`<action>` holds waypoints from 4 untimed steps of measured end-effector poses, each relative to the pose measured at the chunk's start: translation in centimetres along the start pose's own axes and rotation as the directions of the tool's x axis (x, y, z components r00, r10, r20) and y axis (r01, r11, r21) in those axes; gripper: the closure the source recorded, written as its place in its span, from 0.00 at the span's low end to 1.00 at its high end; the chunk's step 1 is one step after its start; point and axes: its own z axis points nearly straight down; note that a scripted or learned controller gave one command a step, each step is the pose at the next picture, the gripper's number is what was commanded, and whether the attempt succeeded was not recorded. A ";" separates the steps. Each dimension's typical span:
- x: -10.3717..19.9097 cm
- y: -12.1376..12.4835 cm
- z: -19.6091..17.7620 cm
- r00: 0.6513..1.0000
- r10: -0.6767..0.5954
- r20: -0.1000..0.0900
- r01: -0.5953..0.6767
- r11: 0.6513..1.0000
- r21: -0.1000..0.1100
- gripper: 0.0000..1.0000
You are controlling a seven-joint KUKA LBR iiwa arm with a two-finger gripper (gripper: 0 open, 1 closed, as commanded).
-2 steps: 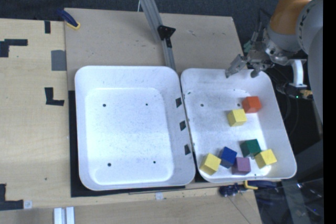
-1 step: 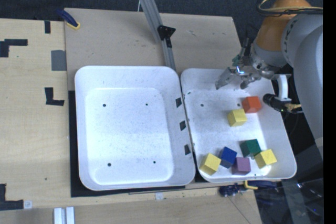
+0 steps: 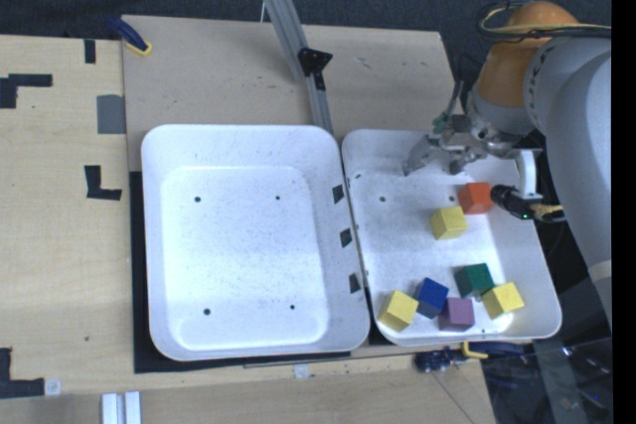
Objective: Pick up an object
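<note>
Nothing is being lifted yet: the blocks are all lying loose in the right bin [image 3: 370, 213], at the right of the frame. An orange block [image 3: 475, 198] and a yellow block [image 3: 448, 222] are sitting mid-bin; the rest are clustering along the lower edge. The gripper [image 3: 444, 154] is hovering over the bin's upper part, just above the orange block, fingers splayed wide and gripping nothing. Descent, closing and lifting are all remaining.

**Arm over the right bin**

The gripper [image 3: 437, 157] hangs at the right bin's [image 3: 393, 243] twelve o'clock end. Orange block [image 3: 475, 198] and yellow block [image 3: 448, 222] lie centre-right; five more blocks cluster toward six o'clock.
</note>
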 end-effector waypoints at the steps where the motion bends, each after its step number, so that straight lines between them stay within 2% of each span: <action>1: 0.0 0.1 -1.1 1.000 -0.002 0.001 0.002 1.000 -0.001 1.00; 2: 0.2 0.1 -5.4 1.000 0.001 -0.001 -0.001 1.000 -0.009 1.00; 4: -0.6 0.0 -14.3 1.000 0.001 0.000 -0.001 1.000 -0.010 1.00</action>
